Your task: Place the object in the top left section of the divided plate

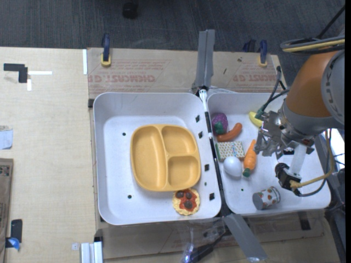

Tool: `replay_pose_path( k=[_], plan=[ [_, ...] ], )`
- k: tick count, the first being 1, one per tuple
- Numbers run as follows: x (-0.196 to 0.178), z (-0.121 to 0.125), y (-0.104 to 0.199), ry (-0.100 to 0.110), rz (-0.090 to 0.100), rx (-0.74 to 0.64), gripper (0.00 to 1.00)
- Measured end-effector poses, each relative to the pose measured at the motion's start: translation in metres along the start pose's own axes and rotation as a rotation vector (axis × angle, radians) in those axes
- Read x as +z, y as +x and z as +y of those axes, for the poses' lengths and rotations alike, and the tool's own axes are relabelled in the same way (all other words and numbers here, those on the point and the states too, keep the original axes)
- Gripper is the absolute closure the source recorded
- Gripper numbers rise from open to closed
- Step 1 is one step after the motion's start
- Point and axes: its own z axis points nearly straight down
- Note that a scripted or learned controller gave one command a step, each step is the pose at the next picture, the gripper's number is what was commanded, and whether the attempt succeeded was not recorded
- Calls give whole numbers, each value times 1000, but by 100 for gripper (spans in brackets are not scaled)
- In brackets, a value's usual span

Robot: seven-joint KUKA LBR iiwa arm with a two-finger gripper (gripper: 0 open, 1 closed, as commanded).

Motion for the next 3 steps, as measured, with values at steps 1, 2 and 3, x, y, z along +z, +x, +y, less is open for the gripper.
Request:
replay_pose_path(
  k=[1, 2, 3],
  plan=[
    [-82, 103, 39, -3, 1, 65, 100],
    [-194, 126, -64, -2, 1, 96, 100],
    [-56, 107, -65, 0, 2, 169, 100]
  ],
)
